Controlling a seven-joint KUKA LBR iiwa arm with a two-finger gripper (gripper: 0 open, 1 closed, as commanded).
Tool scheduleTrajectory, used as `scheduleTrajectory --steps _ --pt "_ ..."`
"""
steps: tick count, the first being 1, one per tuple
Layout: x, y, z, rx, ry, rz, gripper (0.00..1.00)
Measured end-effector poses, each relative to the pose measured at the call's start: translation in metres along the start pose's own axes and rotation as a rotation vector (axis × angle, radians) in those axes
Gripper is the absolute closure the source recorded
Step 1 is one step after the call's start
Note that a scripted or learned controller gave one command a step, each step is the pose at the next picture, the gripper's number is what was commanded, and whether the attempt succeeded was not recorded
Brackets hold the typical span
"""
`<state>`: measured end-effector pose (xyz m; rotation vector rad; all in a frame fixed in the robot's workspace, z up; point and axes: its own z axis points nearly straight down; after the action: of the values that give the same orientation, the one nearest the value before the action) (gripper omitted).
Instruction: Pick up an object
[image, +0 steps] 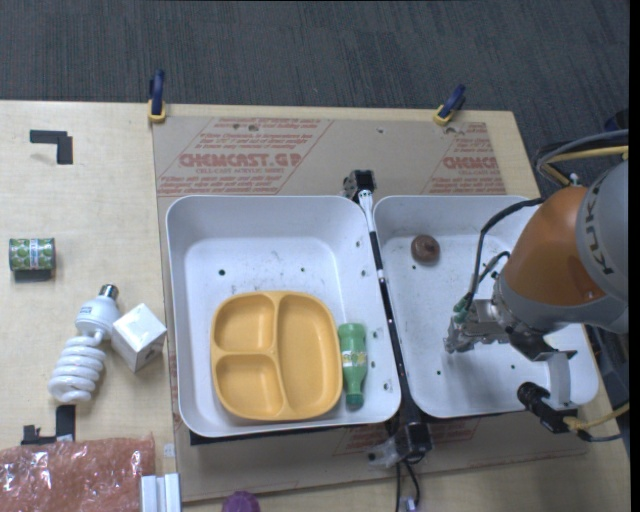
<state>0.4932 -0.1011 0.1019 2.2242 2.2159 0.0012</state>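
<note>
Bench (90, 200) clutter is seen nearest the lower edge of the camera view: a pinkish mesh bag (75, 475) at the lower left and a small purple item (240, 501) partly cut off by the frame. Just above these, a white spiral light bulb (82, 355) is laid beside a small white cube (138, 336).

The left bin (190, 300) is occupied by a yellow divided tray (275, 355), which is placed toward the near side of the bin. A green bottle (352, 362) is laid flat just beside the tray's right edge, between the tray and the bin wall.

The right bin (420, 390) is entered by the grey arm with its orange band (560, 250) from the right. The gripper (458, 335) is positioned low over the middle of this bin, above the white floor. The state of the tool cannot be told from this view. No object is seen between its tips.

Farther back in the right bin, a small round brown object (426, 249) is located near the far wall, well apart from the gripper.

Beyond the bins, a sheet of printed brown board (250, 150) is held at its far edge by two clamps (157, 98). At the far left of the bench, a small green can (32, 256) is laid on its side, and a black L-shaped mark (52, 143) is seen behind it.
</note>
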Motion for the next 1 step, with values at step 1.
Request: scheduleTrajectory --steps 1 --pt "0.0677 0.0768 -0.0904 0.001 0.000 -0.006 1.00"
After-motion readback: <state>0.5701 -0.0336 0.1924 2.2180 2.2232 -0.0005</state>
